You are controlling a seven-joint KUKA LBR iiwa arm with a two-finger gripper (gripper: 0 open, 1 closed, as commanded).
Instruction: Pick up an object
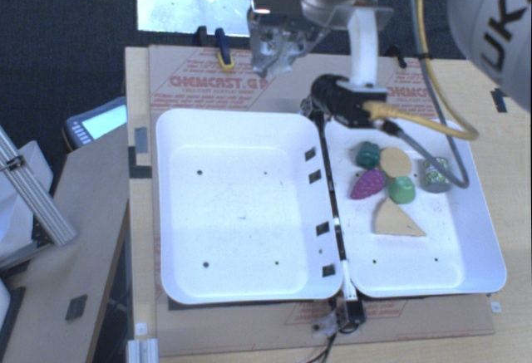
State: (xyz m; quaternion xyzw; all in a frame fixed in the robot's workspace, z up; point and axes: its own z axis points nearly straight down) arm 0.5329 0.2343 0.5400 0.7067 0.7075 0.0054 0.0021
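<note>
Magenta berry-shaped toy [367, 183] with bumpy skin lies in right bin [478, 270].

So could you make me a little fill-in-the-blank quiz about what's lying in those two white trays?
1. All the small objects lie in the ___ bin.
2. The tan wedge has the shape of a ___.
3. The berry-like piece beside the tan disc is coloured ___.
4. The cable running over the right bin's far edge is ___.

Missing words: right; triangle; purple; yellow

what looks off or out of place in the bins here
Nothing looks spilled or broken. The toys all sit bunched in the right bin: a purple berry, a tan wedge, a green piece, a grey lump.
</note>
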